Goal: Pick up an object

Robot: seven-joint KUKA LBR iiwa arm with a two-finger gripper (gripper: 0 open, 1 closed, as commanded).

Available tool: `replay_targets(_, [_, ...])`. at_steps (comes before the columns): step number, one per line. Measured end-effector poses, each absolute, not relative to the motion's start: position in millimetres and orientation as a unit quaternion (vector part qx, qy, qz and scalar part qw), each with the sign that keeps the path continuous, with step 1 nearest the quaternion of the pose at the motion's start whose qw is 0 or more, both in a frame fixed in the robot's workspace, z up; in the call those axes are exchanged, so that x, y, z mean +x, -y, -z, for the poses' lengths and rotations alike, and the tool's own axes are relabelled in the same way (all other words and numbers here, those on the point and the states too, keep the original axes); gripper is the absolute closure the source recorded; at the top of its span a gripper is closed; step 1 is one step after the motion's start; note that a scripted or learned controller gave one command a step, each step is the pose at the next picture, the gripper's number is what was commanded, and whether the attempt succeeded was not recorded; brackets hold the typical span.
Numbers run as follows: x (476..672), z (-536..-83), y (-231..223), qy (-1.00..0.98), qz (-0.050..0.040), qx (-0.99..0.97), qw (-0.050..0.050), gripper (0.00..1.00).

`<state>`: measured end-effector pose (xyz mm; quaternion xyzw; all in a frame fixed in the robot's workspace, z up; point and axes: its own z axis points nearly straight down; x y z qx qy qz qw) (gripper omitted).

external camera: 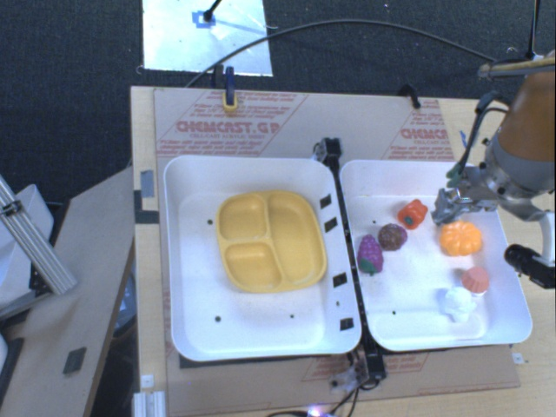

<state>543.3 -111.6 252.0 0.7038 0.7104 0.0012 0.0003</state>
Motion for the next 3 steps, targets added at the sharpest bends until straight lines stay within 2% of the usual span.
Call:
replay_targets(1, [549.8, -258, 56, -0.711, -0.0016, 0.703, 0.000, 1.00])
replay_targets(3, [555.9, -230, -57, -0.711, -0.0006, 0.704, -0.001, 1.00])
